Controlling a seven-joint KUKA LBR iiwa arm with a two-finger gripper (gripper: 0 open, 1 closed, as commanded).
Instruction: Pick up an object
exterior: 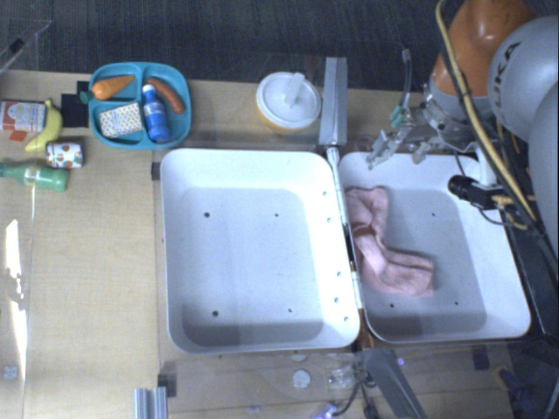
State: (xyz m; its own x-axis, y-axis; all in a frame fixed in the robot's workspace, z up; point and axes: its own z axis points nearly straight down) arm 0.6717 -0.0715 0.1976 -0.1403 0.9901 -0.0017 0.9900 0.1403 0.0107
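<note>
A: At the right bin's [515, 312] far rim, gripper [397, 147] detail is small and blurred. Finger status?

B: Apparently parted, nothing between them.

A: Pink cloth [384, 247] position?

B: Crumpled against the bin's left wall, nearer the camera than the fingers, apart from them.

The pink cloth [384, 244] looks soft, matt and rumpled. Both white bins [253, 334] look like smooth plastic with a dull sheen. The worktop [87, 278] has a pale, matt wood-like face. The teal divided tray [179, 90] looks like glossy plastic, and the arm's orange band [485, 24] shines.
</note>
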